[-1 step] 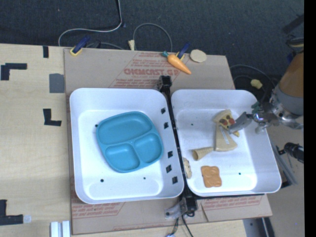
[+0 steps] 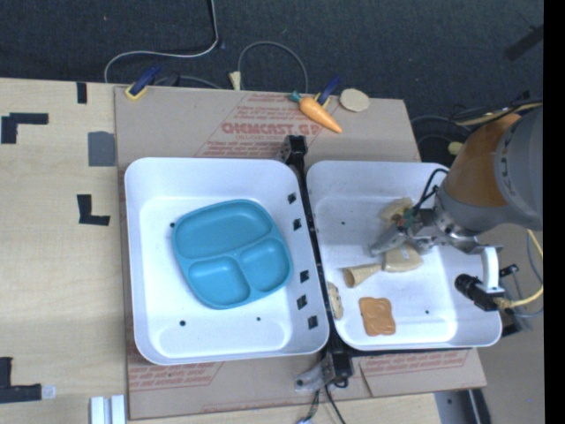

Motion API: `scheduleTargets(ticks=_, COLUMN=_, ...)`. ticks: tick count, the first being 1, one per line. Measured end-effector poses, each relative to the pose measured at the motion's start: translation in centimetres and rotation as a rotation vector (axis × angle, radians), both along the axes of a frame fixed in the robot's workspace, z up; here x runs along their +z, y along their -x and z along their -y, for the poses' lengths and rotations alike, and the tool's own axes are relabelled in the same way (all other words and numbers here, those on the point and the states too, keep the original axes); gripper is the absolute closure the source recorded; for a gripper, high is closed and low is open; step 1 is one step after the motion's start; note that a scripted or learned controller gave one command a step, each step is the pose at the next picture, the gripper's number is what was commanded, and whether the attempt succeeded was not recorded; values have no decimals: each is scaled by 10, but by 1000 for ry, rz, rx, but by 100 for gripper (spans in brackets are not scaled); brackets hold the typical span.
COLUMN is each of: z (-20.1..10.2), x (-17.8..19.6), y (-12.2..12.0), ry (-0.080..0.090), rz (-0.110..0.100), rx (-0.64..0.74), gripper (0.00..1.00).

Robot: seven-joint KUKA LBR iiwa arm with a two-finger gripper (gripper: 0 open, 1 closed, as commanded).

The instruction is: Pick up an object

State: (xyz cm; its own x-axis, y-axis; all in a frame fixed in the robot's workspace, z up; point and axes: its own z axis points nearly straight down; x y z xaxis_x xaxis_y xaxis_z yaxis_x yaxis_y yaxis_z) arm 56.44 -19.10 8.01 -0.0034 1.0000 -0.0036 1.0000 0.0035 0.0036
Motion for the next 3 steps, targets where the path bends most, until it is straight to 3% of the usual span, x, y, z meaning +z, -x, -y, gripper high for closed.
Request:
scheduleTargets(ticks=1, z=-45, x=7, y=-52, ry=1, rz=1, rx=-1, gripper=0)
scheduleTargets(ticks=2, z=20, x=59, y=-47, ry=-1, rz=-1, rx=-6, gripper=0)
scheduleTargets(ticks=3, z=-3, x=3, y=-33, ry=2, rz=0, rx=-2, gripper=0)
